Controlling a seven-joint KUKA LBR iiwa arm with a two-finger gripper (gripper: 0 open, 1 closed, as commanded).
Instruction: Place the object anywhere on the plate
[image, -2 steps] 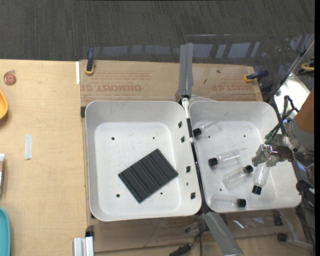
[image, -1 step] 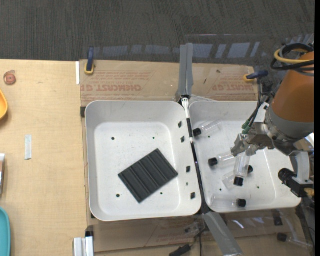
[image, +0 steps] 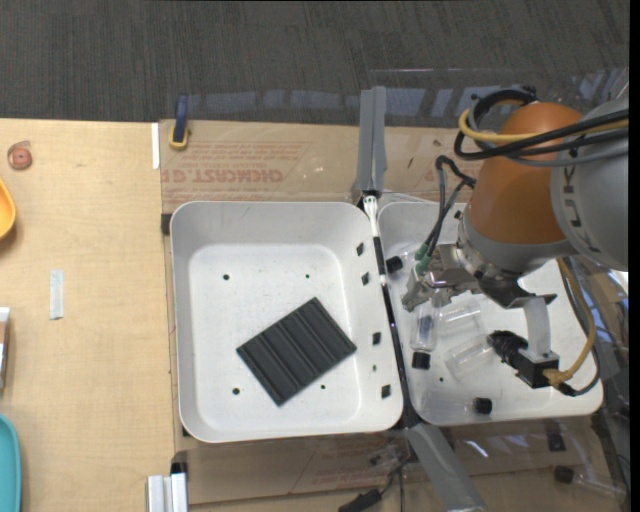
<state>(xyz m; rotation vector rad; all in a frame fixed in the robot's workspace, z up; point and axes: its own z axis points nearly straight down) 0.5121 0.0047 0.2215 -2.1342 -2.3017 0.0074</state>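
Camera view looks down on the end effector (image: 432, 288) hanging over the left side of the right bin (image: 500, 414); whether it is released or clenched I cannot tell. Just beside it, near that bin's middle, lies what looks like a clear plastic object (image: 462, 335). It is probably light, stiff and slippery, so pinch across its narrow sides. The dark ribbed plate (image: 297, 350) lies flat, skewed, in the left bin (image: 184, 300).
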